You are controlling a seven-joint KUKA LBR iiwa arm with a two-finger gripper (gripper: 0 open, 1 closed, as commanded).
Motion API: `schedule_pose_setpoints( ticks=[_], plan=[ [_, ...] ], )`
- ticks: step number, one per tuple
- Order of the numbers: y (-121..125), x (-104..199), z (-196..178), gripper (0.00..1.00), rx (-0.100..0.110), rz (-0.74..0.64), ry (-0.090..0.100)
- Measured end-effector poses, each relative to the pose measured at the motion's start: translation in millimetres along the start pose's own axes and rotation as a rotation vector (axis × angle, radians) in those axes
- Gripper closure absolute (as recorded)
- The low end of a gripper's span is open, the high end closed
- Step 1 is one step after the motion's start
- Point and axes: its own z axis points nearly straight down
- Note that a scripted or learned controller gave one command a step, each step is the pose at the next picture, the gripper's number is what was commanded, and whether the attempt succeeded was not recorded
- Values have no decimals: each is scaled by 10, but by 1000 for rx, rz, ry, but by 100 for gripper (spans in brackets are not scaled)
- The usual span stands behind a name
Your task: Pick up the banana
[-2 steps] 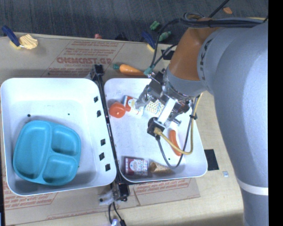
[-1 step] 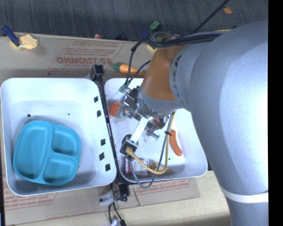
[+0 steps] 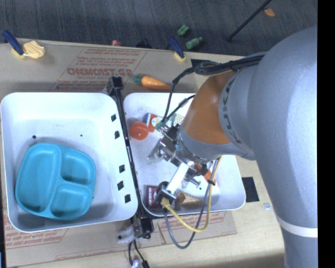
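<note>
While arm [image 3: 212, 116] overhangs right bin [image 3: 230, 178] with orange ball [image 3: 138, 130], left bin [image 3: 61, 116] holds blue tray [image 3: 56, 180]; grasp: cannot tell.

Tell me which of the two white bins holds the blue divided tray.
The bin on the view's left: the blue three-compartment tray lies in it, toward its lower left. The other bin, under the arm, has no such tray.

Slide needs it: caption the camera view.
Arm leans over the right bin; blue divided tray lies in the left bin.
</note>
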Motion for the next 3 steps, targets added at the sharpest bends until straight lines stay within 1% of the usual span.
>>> schedule_pose_setpoints(
  ticks=[1, 2, 3],
  plan=[
    [245, 347, -444, 0, -3, -279, 2],
    [-352, 718, -2, 0, -1, -300, 0],
    [-15, -6, -995, 0, -4, -310, 1]
  ],
)
